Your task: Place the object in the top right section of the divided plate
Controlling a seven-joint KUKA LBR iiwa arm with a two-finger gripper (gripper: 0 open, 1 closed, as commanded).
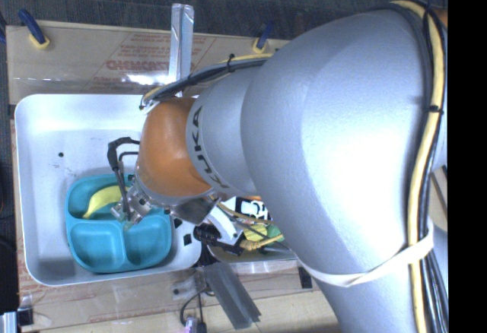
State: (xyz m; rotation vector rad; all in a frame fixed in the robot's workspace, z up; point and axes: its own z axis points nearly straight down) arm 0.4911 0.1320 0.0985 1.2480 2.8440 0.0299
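Dark ribbed flooring surrounds a bench lined with printed cardboard, on which a shallow white bin holds the work. Starting at the gripper: it sits low over the teal divided plate, right at the ridge where the plate's sections meet, and its metal end is so crowded by the orange wrist band and black cabling that I cannot tell what state it is in. Just to its left, a yellow banana-like object lies in the plate's upper section, appearing to touch or nearly touch the gripper tip; whether it is pinched or lying free cannot be judged from this angle. The two lower sections of the plate look bare. Further out, the large grey arm covers most of the right half of the scene, and a second dish holding mixed items shows beneath it. Assessment: the object seems to be at or very near a top section already, but the arm hides the plate's right part, so which section is the top right is uncertain. To finish cleanly, the release ought to happen low, with the object fully inside the ridges, followed by a straight vertical lift so the tip does not drag it over a divider.
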